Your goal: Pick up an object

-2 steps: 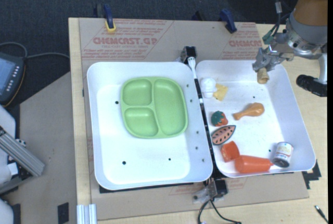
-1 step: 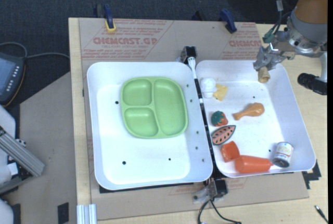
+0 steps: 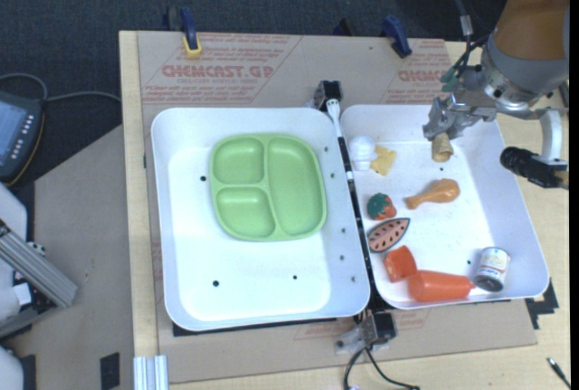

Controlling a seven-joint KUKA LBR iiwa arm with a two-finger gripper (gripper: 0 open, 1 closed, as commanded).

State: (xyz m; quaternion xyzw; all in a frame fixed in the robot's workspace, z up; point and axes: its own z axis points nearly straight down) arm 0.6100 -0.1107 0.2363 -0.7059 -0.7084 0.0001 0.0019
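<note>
I have the tool [image 3: 442,130] low over the far side of the right bin [image 3: 520,225], and a small tan cork-like piece [image 3: 441,148] sits directly beneath its tips. I judge the fingers to be pinched on that piece, though the grip looks shallow. Just on my side of the tool lies a tan drumstick toy [image 3: 434,193], and off to its side a yellow wedge [image 3: 384,161] beside a white ball [image 3: 361,147]. Further off are the orange carrot [image 3: 439,286] and a small can [image 3: 491,268]. My worry: the piece may slip out on the lift, since so little of it seems caught. The green plate [image 3: 268,185] sits well beyond, in the left bin [image 3: 181,280].
</note>
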